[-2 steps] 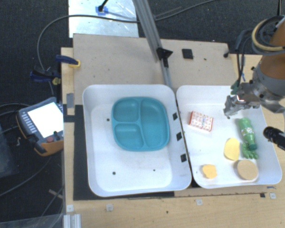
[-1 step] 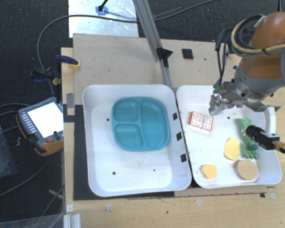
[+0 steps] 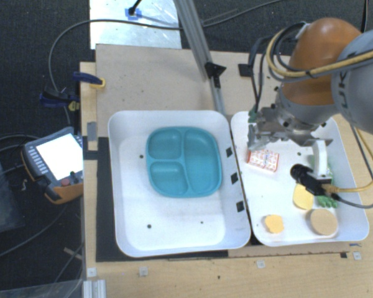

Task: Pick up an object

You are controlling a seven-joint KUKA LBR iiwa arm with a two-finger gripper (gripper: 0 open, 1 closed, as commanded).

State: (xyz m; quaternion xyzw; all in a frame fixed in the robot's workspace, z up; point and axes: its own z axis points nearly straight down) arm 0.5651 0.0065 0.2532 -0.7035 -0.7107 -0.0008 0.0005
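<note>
Hovers with claw (image 3: pixel 258 140) just over red-and-white packet (image 3: pixel 263 161), likely lined up to grab it; cannot tell whether open or closed. Near packet, loose: yellow piece (image 3: pixel 303 198), tan disc (image 3: pixel 323 222).

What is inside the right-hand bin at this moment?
In the right bin: a red-and-white packet, a yellow piece, a small green piece, an orange round piece and a tan disc. The arm covers the bin's far end, so anything there is hidden.

Grey arm (image 3: pixel 359 79) reaches in low, gripper (image 3: pixel 258 143) apparently pointing downward.
</note>
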